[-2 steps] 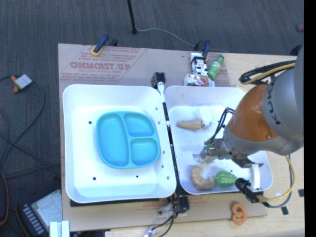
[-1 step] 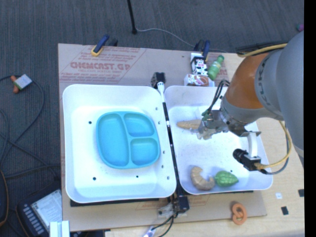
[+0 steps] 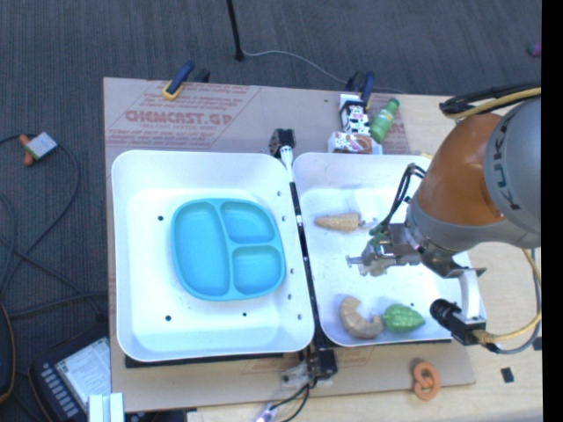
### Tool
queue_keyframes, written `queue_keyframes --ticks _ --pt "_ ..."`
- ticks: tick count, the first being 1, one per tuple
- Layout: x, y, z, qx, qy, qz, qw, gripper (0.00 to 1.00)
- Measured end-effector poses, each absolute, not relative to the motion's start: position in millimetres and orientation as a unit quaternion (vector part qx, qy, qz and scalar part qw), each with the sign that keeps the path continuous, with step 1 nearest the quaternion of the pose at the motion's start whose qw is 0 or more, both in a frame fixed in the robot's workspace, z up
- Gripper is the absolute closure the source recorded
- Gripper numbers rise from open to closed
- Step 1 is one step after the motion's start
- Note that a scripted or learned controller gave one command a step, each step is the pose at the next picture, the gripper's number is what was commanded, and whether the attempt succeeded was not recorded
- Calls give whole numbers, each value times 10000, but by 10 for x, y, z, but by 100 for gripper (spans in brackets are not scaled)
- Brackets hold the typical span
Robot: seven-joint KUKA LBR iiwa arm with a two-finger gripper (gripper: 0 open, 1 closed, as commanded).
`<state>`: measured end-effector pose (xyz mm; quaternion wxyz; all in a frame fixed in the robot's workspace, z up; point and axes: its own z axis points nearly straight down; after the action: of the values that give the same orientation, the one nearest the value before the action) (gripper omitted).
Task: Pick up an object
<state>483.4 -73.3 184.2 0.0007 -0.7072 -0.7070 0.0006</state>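
My gripper [image 3: 376, 260] hangs low over the middle of the right bin [image 3: 327, 167], with the orange-banded wrist above it to the right. A tan bread-like piece [image 3: 339, 222] lies up and left of the gripper, apart from it. Near the bin's front edge sit a beige croissant-shaped piece [image 3: 358, 318] and a green leafy toy [image 3: 403, 317], touching each other, both below the gripper. Nothing shows between the fingers.
The left bin [image 3: 141, 178] holds a blue three-compartment plate [image 3: 230, 247]. Beyond the bins on the cardboard stand a small bottle with a green top [image 3: 382, 121], blue clamps [image 3: 179, 79] and an orange ring [image 3: 426, 379] at the front right.
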Motion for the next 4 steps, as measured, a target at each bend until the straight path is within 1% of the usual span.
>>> queue_keyframes --ticks 1,2,3,4 --pt "4839 -248 1993 -7066 -7077 0 3 100" --pt "4830 -251 1838 -7072 -7070 13 7 100" --pt "4833 -150 1839 -7068 -7074 8 10 100" --pt "4903 -472 1840 -7073 -7069 10 2 100"
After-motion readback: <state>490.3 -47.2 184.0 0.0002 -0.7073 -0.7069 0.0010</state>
